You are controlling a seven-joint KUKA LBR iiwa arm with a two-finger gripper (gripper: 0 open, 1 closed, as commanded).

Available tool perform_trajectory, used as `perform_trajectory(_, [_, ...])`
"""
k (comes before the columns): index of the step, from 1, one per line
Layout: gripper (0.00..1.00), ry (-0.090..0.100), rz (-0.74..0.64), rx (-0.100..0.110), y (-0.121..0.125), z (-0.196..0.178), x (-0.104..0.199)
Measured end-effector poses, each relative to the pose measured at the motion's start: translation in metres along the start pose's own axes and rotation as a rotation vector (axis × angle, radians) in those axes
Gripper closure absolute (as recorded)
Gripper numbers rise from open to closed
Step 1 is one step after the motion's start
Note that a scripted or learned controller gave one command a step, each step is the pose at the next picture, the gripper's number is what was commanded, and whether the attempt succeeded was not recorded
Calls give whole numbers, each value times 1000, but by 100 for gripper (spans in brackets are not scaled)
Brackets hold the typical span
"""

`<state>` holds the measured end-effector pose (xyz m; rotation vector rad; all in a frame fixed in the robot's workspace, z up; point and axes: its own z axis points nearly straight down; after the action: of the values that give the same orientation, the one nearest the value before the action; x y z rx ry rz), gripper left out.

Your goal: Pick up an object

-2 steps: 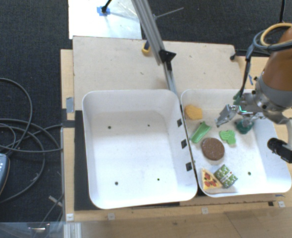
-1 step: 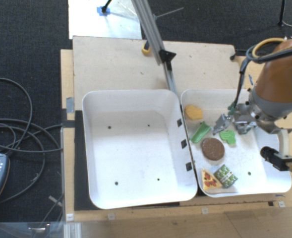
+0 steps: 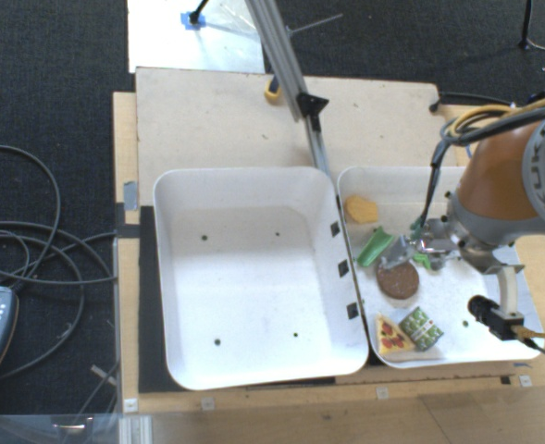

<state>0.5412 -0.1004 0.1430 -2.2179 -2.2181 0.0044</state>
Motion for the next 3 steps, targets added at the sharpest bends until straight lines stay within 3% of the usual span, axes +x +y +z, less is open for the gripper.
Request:
perform_trajectory(1, [0,0,0,-1,0,52,0])
perform_trajectory(2, [100,-1,0,-7,1,39,0])
perform_trajectory(3, [100,-2,-4,-10,4,-5,2])
